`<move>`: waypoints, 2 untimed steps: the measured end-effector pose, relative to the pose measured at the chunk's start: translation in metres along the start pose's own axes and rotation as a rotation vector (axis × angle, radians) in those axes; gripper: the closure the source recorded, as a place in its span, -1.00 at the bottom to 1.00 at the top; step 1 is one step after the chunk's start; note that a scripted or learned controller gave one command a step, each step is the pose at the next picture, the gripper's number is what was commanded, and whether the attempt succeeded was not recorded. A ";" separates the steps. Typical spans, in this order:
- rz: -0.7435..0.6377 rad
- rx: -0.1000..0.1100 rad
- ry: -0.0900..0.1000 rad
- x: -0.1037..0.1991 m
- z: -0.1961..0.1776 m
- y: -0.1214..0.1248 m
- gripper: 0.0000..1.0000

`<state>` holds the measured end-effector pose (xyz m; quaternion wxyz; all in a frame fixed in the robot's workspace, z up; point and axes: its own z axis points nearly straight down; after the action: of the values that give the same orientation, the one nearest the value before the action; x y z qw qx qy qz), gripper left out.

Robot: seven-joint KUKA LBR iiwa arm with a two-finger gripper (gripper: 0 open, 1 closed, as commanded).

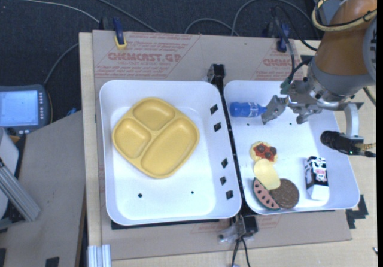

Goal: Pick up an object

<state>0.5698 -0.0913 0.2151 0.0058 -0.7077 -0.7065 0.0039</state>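
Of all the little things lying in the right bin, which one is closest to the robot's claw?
The blue bottle, lying on its side at the bin's far left corner, just left of the gripper. The toy foods and milk carton sit nearer the front edge.

The grey arm (344,50) reaches in from the right, its orange band above the wrist at upper right; below it the gripper (289,110) points down-left with its two fingers (272,110) spread apart, nothing between them

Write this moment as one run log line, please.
gripper: open, nothing held | position: above right bin, far end | nearest: blue bottle | yellow tray: in left bin
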 end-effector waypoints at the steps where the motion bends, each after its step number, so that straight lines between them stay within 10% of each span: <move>1: -0.002 -0.012 -0.001 0.000 -0.006 0.003 -1.00; 2: 0.000 -0.005 -0.001 -0.003 0.054 -0.005 -1.00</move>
<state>0.5643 -0.0943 0.1611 0.0037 -0.7076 -0.7066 0.0023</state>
